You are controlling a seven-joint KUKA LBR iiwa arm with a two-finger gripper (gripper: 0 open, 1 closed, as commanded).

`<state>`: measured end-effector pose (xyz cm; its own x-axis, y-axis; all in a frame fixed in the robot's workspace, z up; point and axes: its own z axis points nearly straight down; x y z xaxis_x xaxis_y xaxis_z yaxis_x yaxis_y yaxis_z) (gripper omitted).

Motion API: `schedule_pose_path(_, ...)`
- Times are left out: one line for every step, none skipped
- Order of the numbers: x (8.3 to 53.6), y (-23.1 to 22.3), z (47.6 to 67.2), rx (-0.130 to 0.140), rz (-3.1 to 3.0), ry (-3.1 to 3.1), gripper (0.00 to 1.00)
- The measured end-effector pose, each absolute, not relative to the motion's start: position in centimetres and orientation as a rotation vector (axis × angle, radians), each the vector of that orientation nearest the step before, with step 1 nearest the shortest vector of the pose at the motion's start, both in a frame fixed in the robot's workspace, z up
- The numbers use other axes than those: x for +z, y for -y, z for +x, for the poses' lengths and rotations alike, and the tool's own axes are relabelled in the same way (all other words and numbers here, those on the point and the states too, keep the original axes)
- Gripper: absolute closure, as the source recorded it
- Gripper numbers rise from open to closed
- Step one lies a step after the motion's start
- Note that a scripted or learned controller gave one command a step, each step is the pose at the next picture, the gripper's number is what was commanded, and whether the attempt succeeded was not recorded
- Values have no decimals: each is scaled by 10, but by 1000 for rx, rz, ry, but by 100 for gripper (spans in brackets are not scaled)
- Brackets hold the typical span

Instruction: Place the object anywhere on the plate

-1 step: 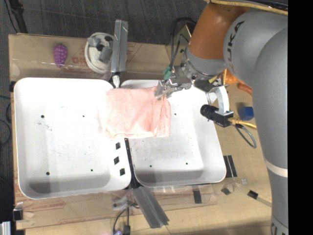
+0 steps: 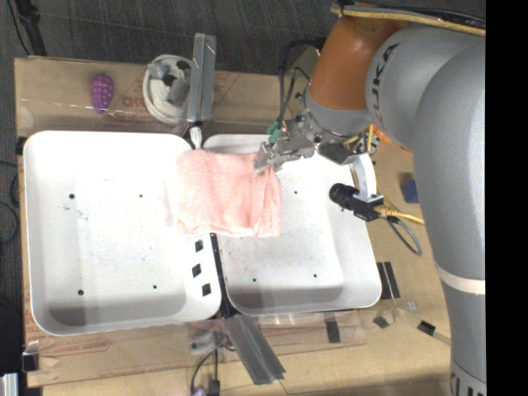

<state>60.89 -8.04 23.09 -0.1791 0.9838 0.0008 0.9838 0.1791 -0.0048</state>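
One pink cloth across 2 white bins, end effector at cloth's edge, grip state unclear

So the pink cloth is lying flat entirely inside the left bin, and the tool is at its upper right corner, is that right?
Not quite. The camera view shows the pink cloth draped over the divide between the two bins, partly in the left bin and partly in the right bin, not entirely inside the left one. The tool is indeed at its upper right corner.
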Motion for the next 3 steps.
schedule_pose_path(228, 23, 614, 5, -1485, 2763, 100)
schedule_pose_path(237, -22, 604, 3, -899, 3007, 100)
schedule_pose_path(234, -72, 602, 2, -279, 3126, 100)
